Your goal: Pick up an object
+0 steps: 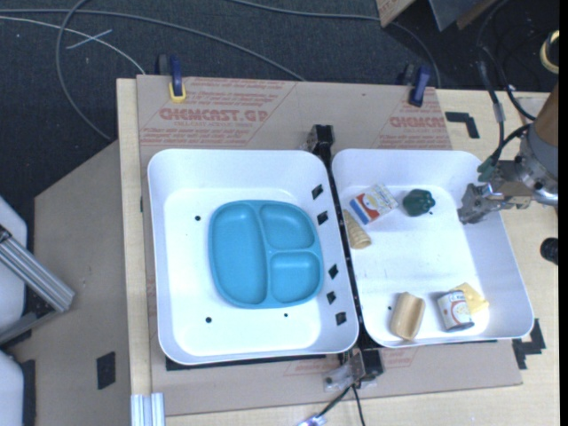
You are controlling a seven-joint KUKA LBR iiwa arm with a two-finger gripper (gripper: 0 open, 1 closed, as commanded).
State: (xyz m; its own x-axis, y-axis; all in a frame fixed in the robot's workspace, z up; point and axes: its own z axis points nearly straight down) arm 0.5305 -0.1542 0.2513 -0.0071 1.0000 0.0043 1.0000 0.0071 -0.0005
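Observation:
The right bin (426, 264) holds several small items. A dark green lump (418, 202) lies near its back, with a red, white and blue carton (373, 204) to its left. A tan cone-shaped piece (357, 233) rests against the bin's left wall. Near the front lie a tan cylinder (407, 315) and a small box with a yellow piece (459, 307). My gripper (477, 204) hangs over the right bin's back right part, a short way right of the green lump, with nothing seen in it.
The left bin (177, 238) holds a blue divided plate (266, 253). A black divider (330, 229) runs between the bins. Blue clamps (177, 78) pin the board at the back. Cables trail behind the bench and near the arm.

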